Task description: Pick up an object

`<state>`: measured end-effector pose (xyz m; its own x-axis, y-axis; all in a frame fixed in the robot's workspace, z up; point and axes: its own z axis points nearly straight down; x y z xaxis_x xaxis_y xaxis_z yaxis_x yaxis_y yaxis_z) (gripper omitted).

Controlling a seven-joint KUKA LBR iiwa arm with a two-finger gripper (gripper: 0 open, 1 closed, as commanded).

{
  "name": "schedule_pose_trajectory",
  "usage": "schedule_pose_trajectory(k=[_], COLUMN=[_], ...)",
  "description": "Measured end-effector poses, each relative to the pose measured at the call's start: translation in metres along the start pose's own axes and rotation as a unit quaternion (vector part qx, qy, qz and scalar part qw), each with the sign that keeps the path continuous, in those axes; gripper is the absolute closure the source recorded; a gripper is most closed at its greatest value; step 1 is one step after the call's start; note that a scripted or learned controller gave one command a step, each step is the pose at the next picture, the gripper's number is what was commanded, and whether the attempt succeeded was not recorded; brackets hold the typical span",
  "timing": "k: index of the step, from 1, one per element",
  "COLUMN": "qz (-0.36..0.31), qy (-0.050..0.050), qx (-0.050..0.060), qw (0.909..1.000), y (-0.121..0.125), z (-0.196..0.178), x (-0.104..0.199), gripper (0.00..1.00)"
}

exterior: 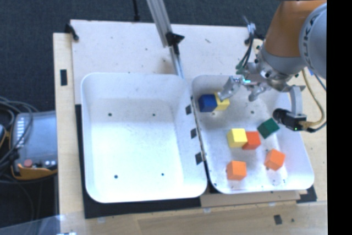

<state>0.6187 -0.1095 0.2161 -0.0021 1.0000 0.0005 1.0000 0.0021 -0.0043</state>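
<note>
Hand [242, 87] is over the right bin [300, 165], near its back, right by the blue cube [207, 103] and a small yellow block [223, 104]. Can't tell how open it is, or whether it's gripping anything.

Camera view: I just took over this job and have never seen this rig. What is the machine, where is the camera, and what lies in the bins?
You are looking down at a slant from one fixed camera above a bench. The grey and orange machine at the right is a robot arm; its gripper hangs over the far end of the right bin. Just beside it lie a blue block and a small yellow block, touching each other. Nearer the camera lie a larger yellow block, a red-orange block, a green block and two orange blocks. The left bin stands beside it. I cannot tell whether anything is held.
</note>
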Motion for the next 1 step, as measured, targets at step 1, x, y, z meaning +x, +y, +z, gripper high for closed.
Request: schedule_pose_trajectory(k=[1], qz=[0.0], qy=[0.0], qx=[-0.003], qw=[1.0], y=[0.001], z=[-0.0028], x=[-0.0001], gripper=[0.0])
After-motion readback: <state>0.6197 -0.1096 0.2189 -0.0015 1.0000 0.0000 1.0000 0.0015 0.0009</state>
